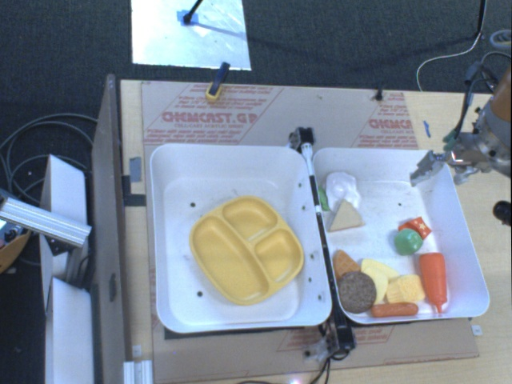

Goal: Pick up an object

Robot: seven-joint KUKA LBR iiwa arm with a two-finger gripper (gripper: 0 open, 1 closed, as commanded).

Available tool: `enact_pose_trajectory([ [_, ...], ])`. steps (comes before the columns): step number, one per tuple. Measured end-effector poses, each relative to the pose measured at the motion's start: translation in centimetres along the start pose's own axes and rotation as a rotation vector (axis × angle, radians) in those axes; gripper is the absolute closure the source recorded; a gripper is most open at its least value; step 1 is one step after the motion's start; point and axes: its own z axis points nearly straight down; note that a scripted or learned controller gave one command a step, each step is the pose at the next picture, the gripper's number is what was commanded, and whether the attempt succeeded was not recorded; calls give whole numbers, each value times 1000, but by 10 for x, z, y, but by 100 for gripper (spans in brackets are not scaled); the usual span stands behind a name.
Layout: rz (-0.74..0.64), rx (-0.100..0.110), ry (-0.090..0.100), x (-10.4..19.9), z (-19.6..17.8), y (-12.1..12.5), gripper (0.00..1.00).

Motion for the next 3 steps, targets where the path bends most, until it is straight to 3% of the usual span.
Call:
enact_pose_trajectory([
  [1,7,25,7,-13,72,-33,0],
  [2,5,2,-9,-3,158,-38,0],
  [3,5,-1,-6,-3,143,-36,100],
])
